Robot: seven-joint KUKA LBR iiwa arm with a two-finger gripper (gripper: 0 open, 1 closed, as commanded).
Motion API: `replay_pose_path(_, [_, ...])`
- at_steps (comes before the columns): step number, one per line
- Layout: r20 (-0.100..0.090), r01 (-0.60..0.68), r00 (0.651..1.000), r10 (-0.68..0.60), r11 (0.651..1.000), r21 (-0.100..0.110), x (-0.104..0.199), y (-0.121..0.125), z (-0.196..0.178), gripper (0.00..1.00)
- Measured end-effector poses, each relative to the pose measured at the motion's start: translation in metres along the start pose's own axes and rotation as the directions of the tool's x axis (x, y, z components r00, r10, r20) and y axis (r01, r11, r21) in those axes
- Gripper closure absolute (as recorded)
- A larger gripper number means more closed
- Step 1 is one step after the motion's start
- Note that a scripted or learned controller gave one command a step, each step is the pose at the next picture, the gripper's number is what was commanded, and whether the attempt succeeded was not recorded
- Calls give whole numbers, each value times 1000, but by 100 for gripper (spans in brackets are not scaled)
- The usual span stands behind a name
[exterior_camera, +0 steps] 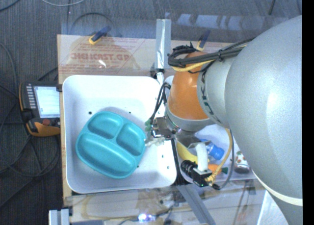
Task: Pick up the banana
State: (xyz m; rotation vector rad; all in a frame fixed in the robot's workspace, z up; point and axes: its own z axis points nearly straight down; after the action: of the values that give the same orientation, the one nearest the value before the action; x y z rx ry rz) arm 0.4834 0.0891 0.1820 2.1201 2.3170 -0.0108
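Teal plate [112, 143] w/ three dips lies in the left bin [113, 91], near its bottom edge. The gripper [154, 134] hangs at the plate's right rim, by the bin's right wall. Can't tell if it's spread or pinched. Big grey arm [260, 106] covers most of the right bin [218, 135]. Small stuff [211, 158] sits there. Can't tell where the banana is.

Grey arm [260, 106] w/ orange band [185, 96]

A teal divided plate [111, 143] lies tilted in the left white bin [98, 89]. A handheld screen device [40, 106] rests just beside that bin's left wall.
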Motion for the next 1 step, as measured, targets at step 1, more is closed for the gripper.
replay_pose_path(1, [-1,-13,1000,13,1000,0,-79,-7,0,100])
